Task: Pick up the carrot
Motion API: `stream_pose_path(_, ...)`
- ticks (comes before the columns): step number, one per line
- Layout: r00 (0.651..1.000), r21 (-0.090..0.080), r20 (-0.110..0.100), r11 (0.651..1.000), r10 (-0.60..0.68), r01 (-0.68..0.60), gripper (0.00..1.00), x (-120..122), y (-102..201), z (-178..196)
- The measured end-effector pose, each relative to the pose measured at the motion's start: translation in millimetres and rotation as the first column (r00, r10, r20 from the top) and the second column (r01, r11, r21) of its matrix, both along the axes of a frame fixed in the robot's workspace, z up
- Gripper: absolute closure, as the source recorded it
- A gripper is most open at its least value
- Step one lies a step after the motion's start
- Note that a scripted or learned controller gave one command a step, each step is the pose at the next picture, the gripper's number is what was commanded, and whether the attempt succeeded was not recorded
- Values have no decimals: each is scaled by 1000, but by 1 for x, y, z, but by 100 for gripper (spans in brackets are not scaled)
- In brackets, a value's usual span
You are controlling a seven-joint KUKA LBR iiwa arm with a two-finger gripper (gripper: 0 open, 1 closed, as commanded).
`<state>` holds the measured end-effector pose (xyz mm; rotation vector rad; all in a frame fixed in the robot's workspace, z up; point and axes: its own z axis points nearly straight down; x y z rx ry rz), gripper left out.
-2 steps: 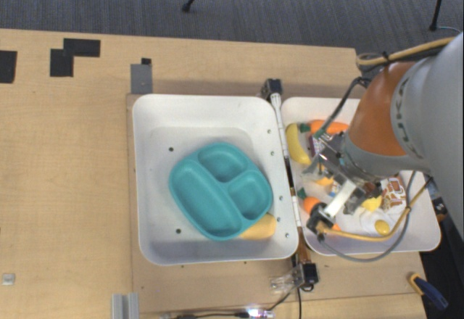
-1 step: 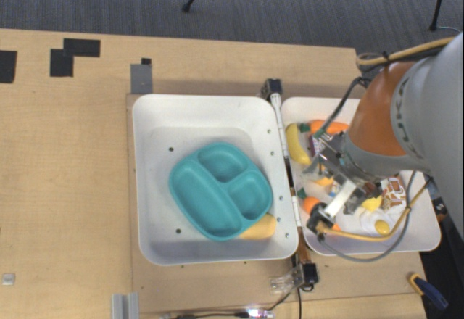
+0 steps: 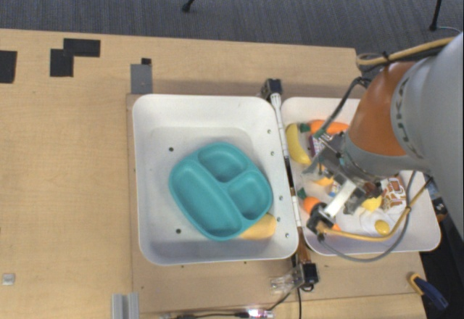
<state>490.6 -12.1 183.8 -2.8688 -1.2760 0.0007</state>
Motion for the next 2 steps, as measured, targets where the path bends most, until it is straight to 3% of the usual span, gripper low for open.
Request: stream_pose_path(2,1000,0,0,1000,0,0,0,0,0,0)
